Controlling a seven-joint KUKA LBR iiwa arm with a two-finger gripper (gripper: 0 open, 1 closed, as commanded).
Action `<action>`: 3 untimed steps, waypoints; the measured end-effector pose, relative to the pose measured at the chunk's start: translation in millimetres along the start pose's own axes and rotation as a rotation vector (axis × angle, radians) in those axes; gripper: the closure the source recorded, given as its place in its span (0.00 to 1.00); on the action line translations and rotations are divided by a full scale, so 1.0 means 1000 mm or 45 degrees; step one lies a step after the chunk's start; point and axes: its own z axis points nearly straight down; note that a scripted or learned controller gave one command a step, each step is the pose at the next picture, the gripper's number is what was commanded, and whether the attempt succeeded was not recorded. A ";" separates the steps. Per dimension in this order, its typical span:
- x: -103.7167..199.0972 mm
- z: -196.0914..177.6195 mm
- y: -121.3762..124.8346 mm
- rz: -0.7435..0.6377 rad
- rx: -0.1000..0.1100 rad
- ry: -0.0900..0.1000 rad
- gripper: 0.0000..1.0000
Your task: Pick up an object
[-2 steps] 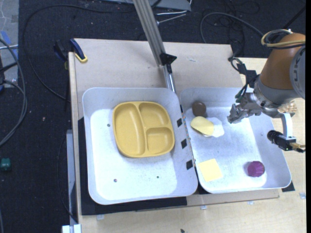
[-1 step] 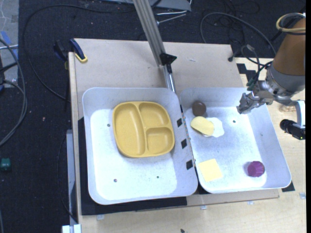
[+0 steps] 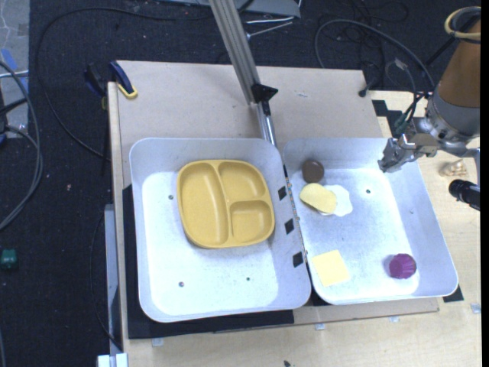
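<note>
The fingers [image 3: 391,161] hang at the upper right corner of the right bin [image 3: 428,228], just over its rim, and they are too small and dark against the bin edge to tell whether they are spread or closed; nothing can be seen between them. Behind them the grey wrist runs up and to the right into the arm [image 3: 458,90], whose orange band sits near the frame's right edge. Inside the right bin, well apart from the fingers, lie five small things: a brown round piece [image 3: 312,171] near the bin's upper left, a pale yellow lump [image 3: 318,198] just below it, resting on or against a white flat piece [image 3: 341,202], a yellow square slab [image 3: 331,267] toward the lower left, and a purple round object [image 3: 402,265] near the lower right corner. The left bin [image 3: 153,258] lies just beside the right one, their inner edges overlapping, and it holds a yellow divided plate [image 3: 226,203] with three compartments, set in its upper middle. Both bins rest on the counter [image 3: 183,98], whose bare tan surface shows behind them, with a slanted metal pole [image 3: 235,40] rising from its back edge.
</note>
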 end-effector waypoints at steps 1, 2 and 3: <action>0.054 -0.010 -0.010 -0.007 0.005 0.004 1.00; 0.109 0.002 -0.023 -0.006 0.009 0.004 1.00; 0.160 -0.007 -0.030 -0.008 0.008 0.004 1.00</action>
